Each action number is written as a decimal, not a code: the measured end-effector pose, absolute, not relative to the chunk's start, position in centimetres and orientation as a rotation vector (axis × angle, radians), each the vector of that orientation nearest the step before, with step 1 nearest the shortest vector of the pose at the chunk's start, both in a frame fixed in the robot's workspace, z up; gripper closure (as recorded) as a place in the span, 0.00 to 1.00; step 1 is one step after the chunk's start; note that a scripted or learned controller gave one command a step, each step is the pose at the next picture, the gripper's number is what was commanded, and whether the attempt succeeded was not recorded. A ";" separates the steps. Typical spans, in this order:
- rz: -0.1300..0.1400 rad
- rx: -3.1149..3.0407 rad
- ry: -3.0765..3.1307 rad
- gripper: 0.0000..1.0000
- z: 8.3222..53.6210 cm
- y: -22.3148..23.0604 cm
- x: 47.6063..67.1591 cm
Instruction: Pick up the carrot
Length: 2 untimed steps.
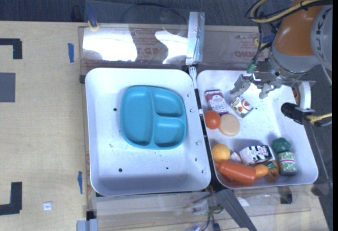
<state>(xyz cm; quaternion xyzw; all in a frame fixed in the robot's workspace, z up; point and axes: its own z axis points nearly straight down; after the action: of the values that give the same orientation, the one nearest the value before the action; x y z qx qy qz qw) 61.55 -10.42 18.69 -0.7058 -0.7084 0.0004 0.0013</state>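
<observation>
Pale wood-grain bench stretches out under two shallow white bins set side by side, with dark carpet beyond its far edge. On the left, the left bin holds a blue divided plate lying flat near its middle. Next to it, the right bin is crowded with toy groceries.

From the right the grey arm leans in, its orange band showing above the wrist. Its gripper hangs over the far part of the right bin, fingers spread apart with nothing between them. Just below the fingertips lies a small red-and-white carton, and beside that a red packet.

Toward the near edge of the right bin rests the carrot, lying on its side, well apart from the gripper. A yellow lemon sits just beside its left end, and a black-and-white carton lies touching or nearly touching it above; I can't quite tell which. Farther up sit an orange tomato and a tan round cookie. At the right end stands a green-lidded jar.
</observation>
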 end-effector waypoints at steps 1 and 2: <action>0.004 -2.047 -2.383 0.00 12.0 -18.9 66.0; -0.023 -2.303 -2.121 0.00 11.2 -20.9 67.3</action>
<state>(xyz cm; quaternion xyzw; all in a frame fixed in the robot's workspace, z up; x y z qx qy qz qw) 67.31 -20.91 11.24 -0.7357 -0.6773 -0.0072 0.0053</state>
